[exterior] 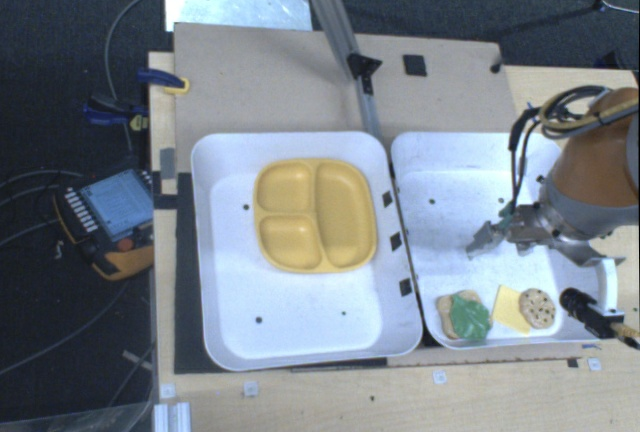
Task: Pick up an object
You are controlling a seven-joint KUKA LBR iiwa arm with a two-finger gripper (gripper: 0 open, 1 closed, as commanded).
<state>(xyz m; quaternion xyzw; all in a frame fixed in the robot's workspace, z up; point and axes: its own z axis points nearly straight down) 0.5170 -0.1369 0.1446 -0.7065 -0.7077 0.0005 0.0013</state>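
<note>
Leftward, yellow divided plate [316, 215] lies flat in left bin [228, 320]. Right bin [430, 170] near edge: green toy [468, 316], yellow wedge [511, 309] pointing far, cookie [538, 307]. Gripper [487, 238] above, apart, aimed left; its state cannot be told.

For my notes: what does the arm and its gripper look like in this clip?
The arm is a rounded grey body with a broad orange band above the wrist. Black cables loop over its top. The gripper is small, grey metal, with a bit of green at its base.

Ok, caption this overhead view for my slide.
Gripper hovers in the right bin above three food pieces; yellow plate sits in the left.
</note>
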